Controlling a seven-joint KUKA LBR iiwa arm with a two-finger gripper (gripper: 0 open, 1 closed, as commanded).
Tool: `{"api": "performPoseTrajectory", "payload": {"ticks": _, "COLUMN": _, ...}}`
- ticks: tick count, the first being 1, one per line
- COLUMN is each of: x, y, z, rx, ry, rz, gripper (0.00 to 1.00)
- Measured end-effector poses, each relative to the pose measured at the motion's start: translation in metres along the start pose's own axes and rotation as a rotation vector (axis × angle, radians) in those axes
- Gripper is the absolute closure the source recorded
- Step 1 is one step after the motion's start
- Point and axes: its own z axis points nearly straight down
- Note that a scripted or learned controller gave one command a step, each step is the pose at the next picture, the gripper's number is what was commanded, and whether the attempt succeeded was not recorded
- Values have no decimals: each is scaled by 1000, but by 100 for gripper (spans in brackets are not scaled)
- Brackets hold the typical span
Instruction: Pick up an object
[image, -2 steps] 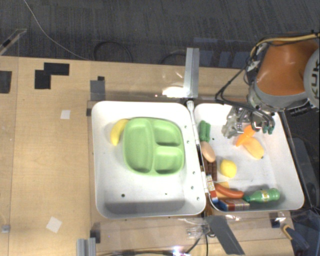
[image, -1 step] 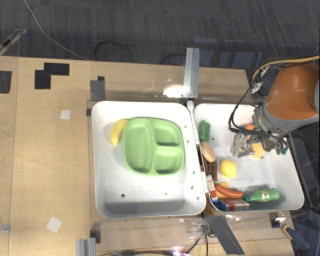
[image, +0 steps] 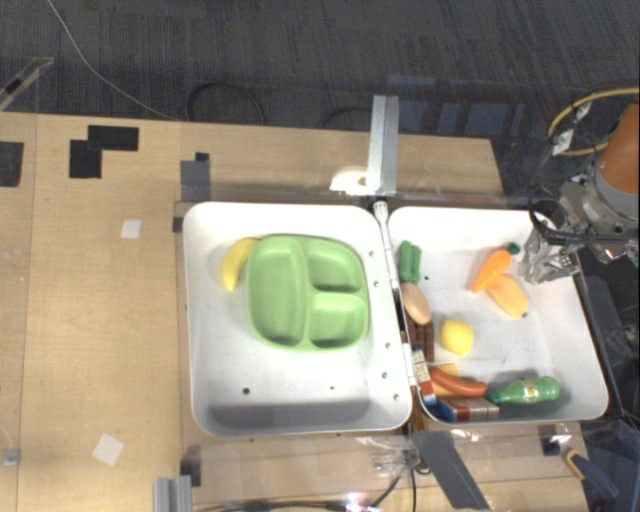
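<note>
- We see the left bin (image: 205, 330) bearing a green tray (image: 305, 290), with a banana (image: 236, 263) touching the tray's left edge.
- The right bin (image: 560, 330) has toy food strewn about: a green bottle (image: 527, 392) and a sausage (image: 457, 383) near the front wall, a lemon (image: 457, 338) in the middle.
- A carrot (image: 491, 270) and an orange piece (image: 508, 296) lie touching, near the bin's right side.
- The gripper (image: 547, 262) sits just right of the carrot; we cannot tell whether it is clenched or released.
</note>
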Motion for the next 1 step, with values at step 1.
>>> {"api": "performPoseTrajectory", "payload": {"ticks": 1, "x": 88, "y": 45, "z": 101, "rx": -1, "ry": 0, "rz": 234, "gripper": 100}}
